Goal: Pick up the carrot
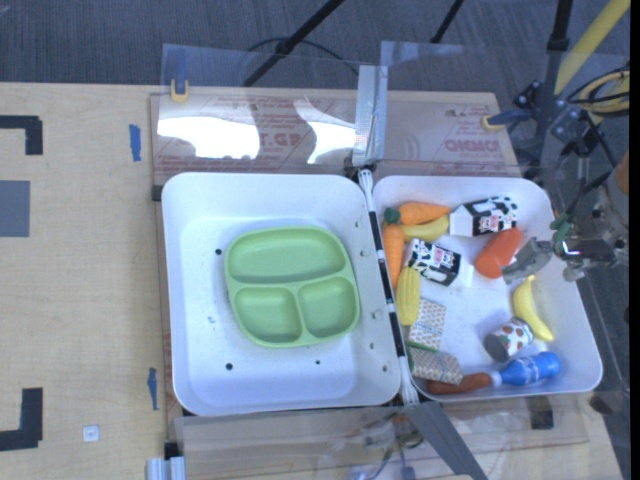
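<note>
An orange carrot [424,211] with a green top lies at the back left of the right bin [577,313]. A second orange carrot-like piece [392,251] lies along that bin's left wall, just below the first. My gripper [527,259] hangs over the right side of the bin. It is next to a red-orange vegetable [497,252] and well to the right of both carrots. Nothing shows held in it.
The right bin also holds two cow-patterned cartons [487,216] [435,261], a corn cob [408,294], a banana [531,309], a can [508,340], a blue bottle [529,370], a sausage [465,381] and packets [431,322]. A green divided plate [290,285] sits in the left bin [190,268].
</note>
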`<state>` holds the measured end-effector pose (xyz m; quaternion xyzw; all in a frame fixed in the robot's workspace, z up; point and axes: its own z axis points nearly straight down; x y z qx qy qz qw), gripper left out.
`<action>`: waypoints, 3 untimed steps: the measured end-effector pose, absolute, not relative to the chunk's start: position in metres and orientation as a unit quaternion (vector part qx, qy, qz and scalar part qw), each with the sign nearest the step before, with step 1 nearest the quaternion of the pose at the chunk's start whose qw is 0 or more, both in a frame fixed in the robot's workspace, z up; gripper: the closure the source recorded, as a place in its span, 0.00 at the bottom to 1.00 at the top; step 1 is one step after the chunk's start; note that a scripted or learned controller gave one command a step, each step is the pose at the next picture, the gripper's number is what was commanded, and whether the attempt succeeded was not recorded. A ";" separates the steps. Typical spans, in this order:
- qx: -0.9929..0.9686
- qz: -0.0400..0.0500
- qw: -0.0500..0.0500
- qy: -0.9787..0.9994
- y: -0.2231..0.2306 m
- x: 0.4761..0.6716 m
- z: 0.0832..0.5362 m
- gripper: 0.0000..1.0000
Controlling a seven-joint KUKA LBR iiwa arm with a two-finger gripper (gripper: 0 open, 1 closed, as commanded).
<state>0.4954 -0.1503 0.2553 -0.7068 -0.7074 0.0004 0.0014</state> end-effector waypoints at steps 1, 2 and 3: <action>-0.796 0.001 0.002 -0.606 -0.056 0.519 0.212 0.00; -0.784 0.000 0.000 -0.621 -0.083 0.589 0.184 0.00; -0.729 0.000 -0.002 -0.684 -0.093 0.643 0.172 0.00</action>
